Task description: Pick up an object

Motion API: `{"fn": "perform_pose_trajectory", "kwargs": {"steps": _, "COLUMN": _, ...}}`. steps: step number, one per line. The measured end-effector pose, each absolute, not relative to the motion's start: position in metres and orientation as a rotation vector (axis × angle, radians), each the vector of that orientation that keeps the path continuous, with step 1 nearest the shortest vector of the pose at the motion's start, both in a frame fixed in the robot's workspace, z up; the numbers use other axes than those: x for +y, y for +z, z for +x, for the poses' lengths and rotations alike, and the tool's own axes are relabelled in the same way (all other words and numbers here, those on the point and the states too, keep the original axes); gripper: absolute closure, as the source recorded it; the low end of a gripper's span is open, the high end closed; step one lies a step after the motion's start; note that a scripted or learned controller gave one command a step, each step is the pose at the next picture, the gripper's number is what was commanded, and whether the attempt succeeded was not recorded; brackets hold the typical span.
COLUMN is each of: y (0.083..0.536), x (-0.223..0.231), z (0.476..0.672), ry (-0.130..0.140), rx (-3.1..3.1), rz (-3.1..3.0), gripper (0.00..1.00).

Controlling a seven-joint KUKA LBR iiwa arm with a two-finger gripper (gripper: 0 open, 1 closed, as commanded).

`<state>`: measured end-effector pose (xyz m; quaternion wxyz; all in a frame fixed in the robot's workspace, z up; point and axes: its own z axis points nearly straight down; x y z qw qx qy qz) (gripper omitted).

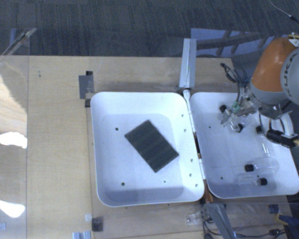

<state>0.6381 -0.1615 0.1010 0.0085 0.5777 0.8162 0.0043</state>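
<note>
The claw (pixel 237 115) hangs over the upper part of the right bin (pixel 211 183), close to the arm's orange band (pixel 268 69). Whether it is released or clenched I cannot tell; its tip is a small tangle of pale and dark parts against the white floor, and nothing can be made out within it.

The plainest candidate for picking is a dark grey ribbed pad (pixel 151 145), lying flat near the middle of the left bin (pixel 101 193). From the claw it sits at about 8 o'clock, well apart, across the wall where the two bins meet. Its long axis runs from 10 o'clock to 4 o'clock.

Nearer the claw, at roughly 5 o'clock in the right bin, lie clear items (pixel 258 171) with small black caps. Their outlines nearly vanish against the white, so their shape and number are hard to judge. Grasping these seems the shorter reach, though their transparency makes a bad target.
</note>
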Motion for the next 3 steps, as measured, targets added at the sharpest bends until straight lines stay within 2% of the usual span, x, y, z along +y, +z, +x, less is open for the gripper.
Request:
{"fn": "perform_pose_trajectory", "kwargs": {"steps": 1, "y": 0.152, "x": -0.159, "z": 0.67, "ry": 0.002, "rx": 2.552, "rz": 1.826, "gripper": 1.0}}
{"fn": "perform_pose_trajectory", "kwargs": {"steps": 2, "y": 0.153, "x": -0.101, "z": 0.67, "ry": 0.005, "rx": 2.499, "rz": 1.896, "gripper": 1.0}}
{"fn": "perform_pose_trajectory", "kwargs": {"steps": 3, "y": 0.225, "x": -0.1, "z": 0.671, "ry": 0.007, "rx": 2.347, "rz": 2.076, "gripper": 1.0}}
